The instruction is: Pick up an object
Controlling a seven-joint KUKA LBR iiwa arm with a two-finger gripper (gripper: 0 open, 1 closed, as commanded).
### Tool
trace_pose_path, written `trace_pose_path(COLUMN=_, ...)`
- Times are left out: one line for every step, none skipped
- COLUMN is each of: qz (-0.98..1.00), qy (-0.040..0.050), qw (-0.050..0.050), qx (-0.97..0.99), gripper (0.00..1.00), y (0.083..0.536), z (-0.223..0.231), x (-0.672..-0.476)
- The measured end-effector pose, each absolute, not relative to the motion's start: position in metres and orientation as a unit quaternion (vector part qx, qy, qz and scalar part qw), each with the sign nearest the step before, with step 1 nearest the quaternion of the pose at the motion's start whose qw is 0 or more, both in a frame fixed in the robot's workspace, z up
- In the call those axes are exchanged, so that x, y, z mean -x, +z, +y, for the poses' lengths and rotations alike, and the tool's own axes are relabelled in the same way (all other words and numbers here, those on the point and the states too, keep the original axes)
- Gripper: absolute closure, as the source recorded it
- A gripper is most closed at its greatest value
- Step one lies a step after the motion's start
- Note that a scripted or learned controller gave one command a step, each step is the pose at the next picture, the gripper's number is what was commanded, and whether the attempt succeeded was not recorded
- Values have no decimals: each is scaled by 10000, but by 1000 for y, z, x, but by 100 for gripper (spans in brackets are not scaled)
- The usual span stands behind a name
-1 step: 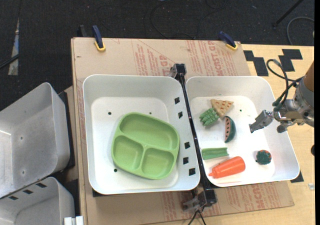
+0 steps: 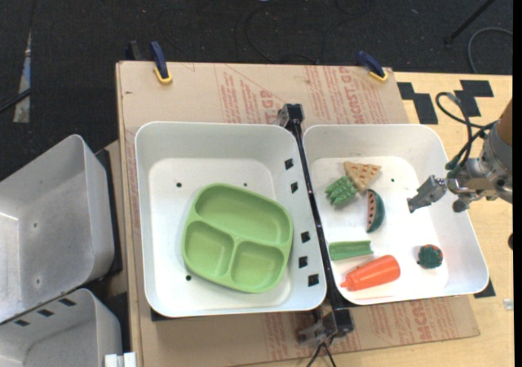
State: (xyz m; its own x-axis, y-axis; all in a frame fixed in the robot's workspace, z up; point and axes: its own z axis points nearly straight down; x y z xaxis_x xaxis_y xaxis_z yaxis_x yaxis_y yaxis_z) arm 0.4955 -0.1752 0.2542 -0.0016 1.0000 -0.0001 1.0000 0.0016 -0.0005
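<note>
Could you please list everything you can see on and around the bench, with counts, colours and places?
bins: two, white, side by side on the bench
divided plate: one, light green, left bin
toy waffle piece: one, tan, right bin, far side
toy leafy vegetable: one, green, beside the waffle
toy watermelon slice: one, red with green rind, right bin middle
toy green pod: one, green, right bin, near side
toy carrot: one, orange, near edge
round toy: one, dark green with red, near right corner
clamps: two, blue and yellow, far edge
gripper: one, grey, over the right bin's right side
</note>
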Motion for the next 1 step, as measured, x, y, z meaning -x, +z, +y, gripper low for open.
trace_pose_path(qz=-7071, qy=10, qw=19, qx=7071, gripper=0, y=207, z=-168, x=-500)
